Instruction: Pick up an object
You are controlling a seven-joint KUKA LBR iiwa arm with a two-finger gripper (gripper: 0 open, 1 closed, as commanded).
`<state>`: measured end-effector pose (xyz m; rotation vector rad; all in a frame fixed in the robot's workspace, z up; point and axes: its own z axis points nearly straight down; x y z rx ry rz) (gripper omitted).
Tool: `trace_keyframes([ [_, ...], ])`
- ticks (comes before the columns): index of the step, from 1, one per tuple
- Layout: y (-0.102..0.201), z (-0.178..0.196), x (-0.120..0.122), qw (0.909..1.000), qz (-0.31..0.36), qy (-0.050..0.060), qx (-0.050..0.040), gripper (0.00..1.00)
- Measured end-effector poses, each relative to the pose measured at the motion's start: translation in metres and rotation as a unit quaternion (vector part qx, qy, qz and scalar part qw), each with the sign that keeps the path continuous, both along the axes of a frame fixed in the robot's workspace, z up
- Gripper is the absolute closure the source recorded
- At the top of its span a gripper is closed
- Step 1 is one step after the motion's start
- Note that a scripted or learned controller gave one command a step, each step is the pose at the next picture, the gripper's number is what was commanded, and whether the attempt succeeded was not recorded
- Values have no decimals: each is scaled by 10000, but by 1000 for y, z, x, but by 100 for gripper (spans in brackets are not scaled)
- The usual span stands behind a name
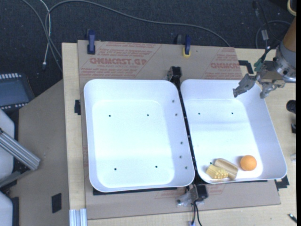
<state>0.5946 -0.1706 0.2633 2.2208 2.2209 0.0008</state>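
Note:
An orange ball [248, 163] lies near the front right corner of the right bin [221, 126]. Beside it, to the left, rest a tan bread-like roll [226, 165] and a yellow corn-like piece [217, 173], touching each other. My gripper [254, 90] hangs over the far right corner of the right bin, well away from these objects. Its two fingers are spread apart and hold nothing.
The left bin [136, 135] sits beside the right one, with a black clamp [175, 73] at the seam's far end. Blue clips [91, 41] hold the cardboard backing at the far edge. Cables run across the dark floor behind the bench.

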Motion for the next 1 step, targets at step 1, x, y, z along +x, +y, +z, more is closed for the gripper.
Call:
trace_keyframes([
  [1,23,-16,-65,10000,0,15,7,0],
])
